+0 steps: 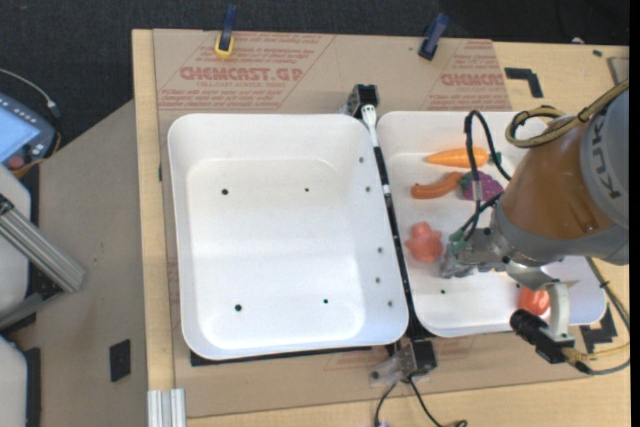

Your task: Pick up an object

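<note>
The right bin (470, 315) holds an orange carrot (455, 157), a red-orange chili-shaped piece (436, 187), a purple object (482, 185) and a pink lumpy object (425, 241). A small red-orange object (533, 299) lies near the bin's right front, partly behind the arm. My gripper (458, 258) hangs low over the right bin, just right of the pink object and close to it. The wrist body covers its fingers from above.
The left bin (190, 215) lies beside the right one, with a black divider strip (388, 215) between them. Blue clamps (227, 33) hold the cardboard base at the back. Cables (480, 140) loop over the right bin near the arm.
</note>
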`<action>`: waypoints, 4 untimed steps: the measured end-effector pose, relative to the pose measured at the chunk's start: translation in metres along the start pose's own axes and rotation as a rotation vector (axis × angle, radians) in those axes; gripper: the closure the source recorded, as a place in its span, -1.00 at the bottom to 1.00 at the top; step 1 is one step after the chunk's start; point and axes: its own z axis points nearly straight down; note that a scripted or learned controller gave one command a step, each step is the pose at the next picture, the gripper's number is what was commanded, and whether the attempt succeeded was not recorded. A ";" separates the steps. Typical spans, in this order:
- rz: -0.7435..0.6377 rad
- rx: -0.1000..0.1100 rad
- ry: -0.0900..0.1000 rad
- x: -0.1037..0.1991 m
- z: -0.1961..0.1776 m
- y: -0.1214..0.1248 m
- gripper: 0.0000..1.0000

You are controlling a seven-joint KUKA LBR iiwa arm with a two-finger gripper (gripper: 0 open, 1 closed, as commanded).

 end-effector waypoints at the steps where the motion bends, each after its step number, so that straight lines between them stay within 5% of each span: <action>1: -0.017 -0.011 0.002 0.110 -0.109 0.001 1.00; 2: -0.003 -0.004 -0.003 0.057 -0.117 0.000 1.00; 3: -0.015 -0.016 0.002 0.128 -0.274 0.001 1.00; 4: -0.013 -0.005 0.001 0.196 -0.285 -0.001 1.00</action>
